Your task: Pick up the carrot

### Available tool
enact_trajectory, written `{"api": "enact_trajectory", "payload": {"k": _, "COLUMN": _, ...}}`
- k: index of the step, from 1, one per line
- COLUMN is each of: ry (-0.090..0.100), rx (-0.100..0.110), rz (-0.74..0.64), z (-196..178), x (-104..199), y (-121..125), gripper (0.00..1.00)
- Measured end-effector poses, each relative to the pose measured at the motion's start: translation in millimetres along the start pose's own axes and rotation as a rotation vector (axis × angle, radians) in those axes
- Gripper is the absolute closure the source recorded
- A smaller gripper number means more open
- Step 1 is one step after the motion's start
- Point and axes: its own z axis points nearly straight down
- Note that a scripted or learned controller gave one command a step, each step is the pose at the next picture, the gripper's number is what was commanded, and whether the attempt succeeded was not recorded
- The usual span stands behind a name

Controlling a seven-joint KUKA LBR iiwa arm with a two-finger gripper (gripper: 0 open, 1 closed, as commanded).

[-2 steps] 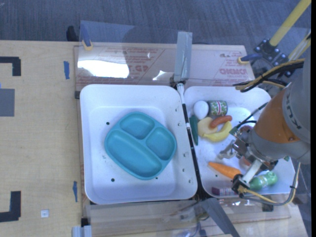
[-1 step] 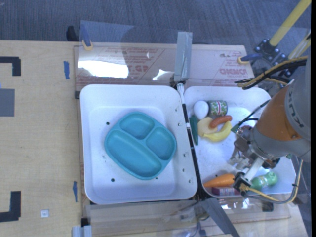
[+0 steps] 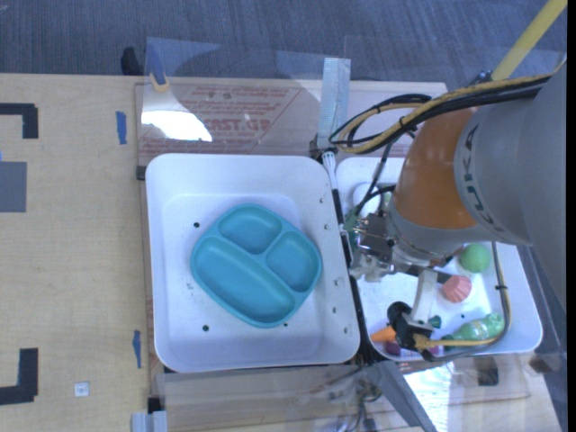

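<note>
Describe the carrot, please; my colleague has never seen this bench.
Take the white bin under the arm. In its near corner, next to the other bin, a small carrot peeks out. It alone is orange; its neighbours are a green toy and a pink toy.

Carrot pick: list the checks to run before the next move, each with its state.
Carrot visible: ok, orange tip in lower left corner of right bin.
Carrot fully exposed: not ok, robot parts cover some.
Gripper over carrot: not ok, it sits nearer the view's top.
Pink toy and green ball apart from carrot: ok.
Teal divided plate out of the way: ok, left bin.
</note>
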Motion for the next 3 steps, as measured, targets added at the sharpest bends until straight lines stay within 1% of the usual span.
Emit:
{"api": "enact_trajectory", "payload": {"k": 1, "ry": -0.003, "rx": -0.003, "rz": -0.137, "z": -55.0, "x": -97.3, "y": 18.8, "gripper": 1.0}}
{"api": "enact_trajectory", "payload": {"k": 2, "ry": -0.002, "rx": 0.0, "rz": -0.141, "z": -53.7, "x": -95.5, "y": 18.0, "gripper": 0.0}}
{"api": "enact_trajectory", "payload": {"k": 3, "ry": -0.003, "rx": 0.01, "rz": -0.214, "z": 48.5, "x": -125.8, "y": 24.1, "gripper": 0.0}}
